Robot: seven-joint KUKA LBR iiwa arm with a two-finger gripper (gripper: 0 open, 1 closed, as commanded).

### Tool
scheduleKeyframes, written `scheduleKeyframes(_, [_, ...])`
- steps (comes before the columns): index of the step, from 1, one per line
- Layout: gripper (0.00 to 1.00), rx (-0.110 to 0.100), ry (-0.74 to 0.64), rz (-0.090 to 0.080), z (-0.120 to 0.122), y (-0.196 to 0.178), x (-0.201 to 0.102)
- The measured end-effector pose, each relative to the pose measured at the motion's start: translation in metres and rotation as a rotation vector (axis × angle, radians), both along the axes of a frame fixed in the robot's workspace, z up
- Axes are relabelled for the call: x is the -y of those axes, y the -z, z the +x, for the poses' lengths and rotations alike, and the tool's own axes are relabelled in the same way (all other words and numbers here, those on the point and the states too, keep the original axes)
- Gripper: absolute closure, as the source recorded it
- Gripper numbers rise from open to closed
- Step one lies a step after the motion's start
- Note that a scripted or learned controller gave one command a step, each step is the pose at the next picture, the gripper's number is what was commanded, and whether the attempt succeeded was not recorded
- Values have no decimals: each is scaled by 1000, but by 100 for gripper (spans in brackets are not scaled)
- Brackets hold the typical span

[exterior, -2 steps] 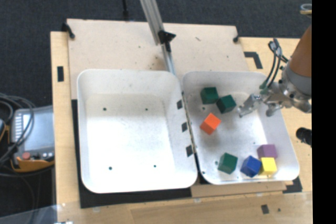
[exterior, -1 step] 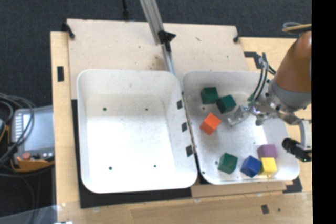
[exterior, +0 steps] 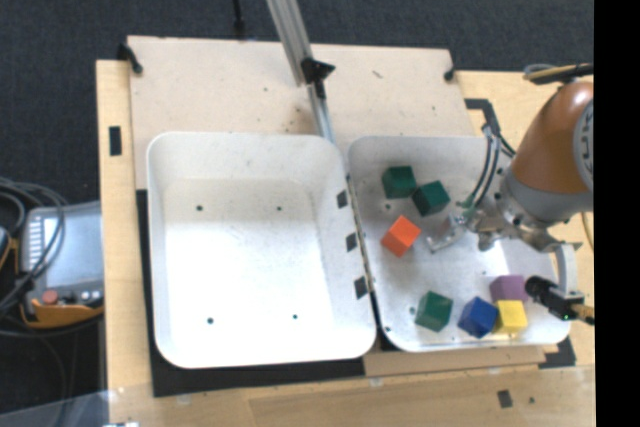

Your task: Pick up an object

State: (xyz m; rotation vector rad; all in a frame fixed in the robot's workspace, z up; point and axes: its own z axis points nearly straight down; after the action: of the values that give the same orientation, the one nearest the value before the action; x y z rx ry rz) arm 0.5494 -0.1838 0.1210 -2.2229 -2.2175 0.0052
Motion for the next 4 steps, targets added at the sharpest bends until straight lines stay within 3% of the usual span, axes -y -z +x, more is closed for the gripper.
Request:
scheduleKeyframes(1, [100, 9, 7, -1, 2, -14, 1])
scheduleKeyframes(3, [100, 12, -6, -2, 7, -131, 3])
scheduleKeyframes(4, [100, 5, -10, 3, 3, -140, -53])
